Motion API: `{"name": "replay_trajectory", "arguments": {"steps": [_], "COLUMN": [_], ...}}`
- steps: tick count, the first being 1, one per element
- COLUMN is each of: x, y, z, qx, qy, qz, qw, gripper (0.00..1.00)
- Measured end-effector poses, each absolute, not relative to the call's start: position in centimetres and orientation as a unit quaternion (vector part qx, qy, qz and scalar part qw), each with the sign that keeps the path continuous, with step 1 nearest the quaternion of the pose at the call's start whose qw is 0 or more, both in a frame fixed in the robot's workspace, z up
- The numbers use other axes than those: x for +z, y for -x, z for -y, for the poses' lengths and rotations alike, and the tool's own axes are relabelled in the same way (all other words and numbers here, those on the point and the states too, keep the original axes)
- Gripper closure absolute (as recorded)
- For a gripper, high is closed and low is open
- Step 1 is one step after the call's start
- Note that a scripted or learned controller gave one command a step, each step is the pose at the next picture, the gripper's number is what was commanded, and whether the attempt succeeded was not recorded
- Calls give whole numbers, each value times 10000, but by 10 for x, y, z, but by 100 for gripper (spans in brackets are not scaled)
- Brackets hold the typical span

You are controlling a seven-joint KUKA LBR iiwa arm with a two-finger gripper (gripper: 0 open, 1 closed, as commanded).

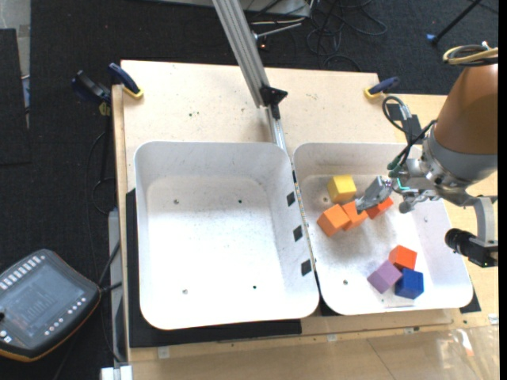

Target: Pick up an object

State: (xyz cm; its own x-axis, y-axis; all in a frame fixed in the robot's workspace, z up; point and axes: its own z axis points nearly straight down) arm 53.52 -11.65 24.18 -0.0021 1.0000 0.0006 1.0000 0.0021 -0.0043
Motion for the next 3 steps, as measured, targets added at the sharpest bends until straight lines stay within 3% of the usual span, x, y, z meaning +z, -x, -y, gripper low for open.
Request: {"name": "replay_trajectory", "arguments": {"steps": [1, 3], "x": [244, 129], "y": [-536, -541], "z": [117, 125], "qx": [0, 20], "qy": [7072, 7078], "qz": [7070, 7064], "qw": [0, 29], "gripper": [0, 0]}}
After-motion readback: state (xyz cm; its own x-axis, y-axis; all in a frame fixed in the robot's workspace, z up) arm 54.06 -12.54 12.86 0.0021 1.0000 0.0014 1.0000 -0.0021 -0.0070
